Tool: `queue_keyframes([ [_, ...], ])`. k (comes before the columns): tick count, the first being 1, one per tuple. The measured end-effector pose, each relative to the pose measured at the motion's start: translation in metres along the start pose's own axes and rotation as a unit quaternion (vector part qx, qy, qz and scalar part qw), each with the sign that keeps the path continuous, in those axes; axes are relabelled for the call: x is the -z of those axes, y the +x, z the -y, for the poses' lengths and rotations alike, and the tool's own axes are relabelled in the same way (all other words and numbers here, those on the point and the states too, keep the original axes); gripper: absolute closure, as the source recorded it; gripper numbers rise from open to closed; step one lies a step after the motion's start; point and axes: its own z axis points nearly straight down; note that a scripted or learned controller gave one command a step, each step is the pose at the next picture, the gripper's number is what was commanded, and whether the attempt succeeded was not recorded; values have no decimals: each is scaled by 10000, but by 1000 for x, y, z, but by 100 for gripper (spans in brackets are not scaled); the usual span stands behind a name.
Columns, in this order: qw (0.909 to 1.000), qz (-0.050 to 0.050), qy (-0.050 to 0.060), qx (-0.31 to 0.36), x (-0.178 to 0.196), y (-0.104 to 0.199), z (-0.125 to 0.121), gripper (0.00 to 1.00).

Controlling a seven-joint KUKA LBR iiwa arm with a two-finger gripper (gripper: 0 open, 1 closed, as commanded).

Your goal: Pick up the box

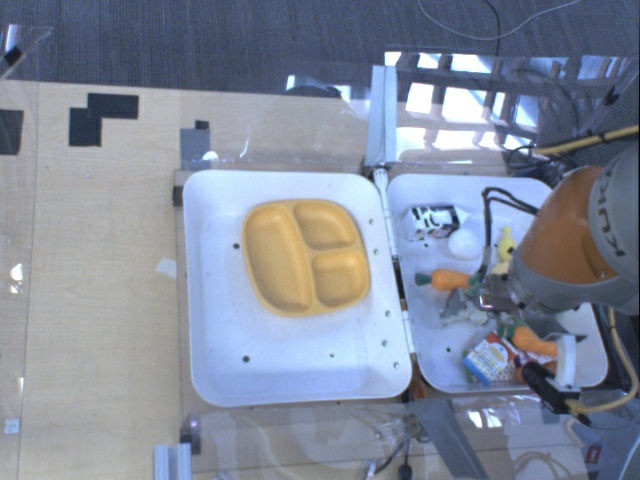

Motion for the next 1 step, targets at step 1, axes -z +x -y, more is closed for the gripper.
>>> queue_keyframes([
  [1,9990,-27,-22,453,-20,-24,-2,0],
])
